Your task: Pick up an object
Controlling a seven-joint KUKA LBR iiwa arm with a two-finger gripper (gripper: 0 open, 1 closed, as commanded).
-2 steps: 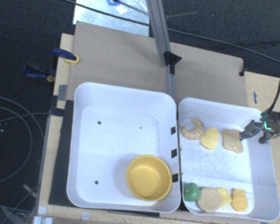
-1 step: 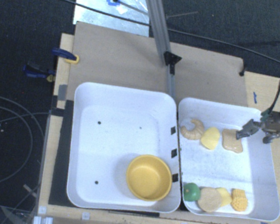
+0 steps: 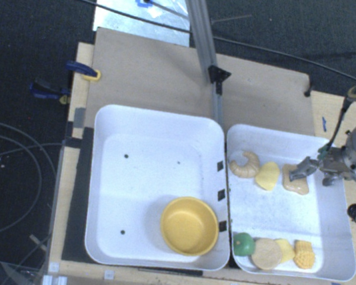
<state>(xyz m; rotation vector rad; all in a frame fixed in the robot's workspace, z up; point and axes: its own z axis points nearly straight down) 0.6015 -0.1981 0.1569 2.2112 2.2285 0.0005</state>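
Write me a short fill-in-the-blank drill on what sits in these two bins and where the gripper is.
1. The yellow bowl sits in the ____ bin.
2. The green ball lies in the same bin as the ____ food pieces.
3. The gripper hangs over the ____ bin.
4. The left bin holds ____ object.

Missing words: left; toy; right; one

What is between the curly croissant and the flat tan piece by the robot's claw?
A pale yellow wedge, seen in the camera view, lies between the croissant and the tan piece.

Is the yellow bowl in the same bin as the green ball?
No, the yellow bowl sits in the left bin, the green ball in the right bin.
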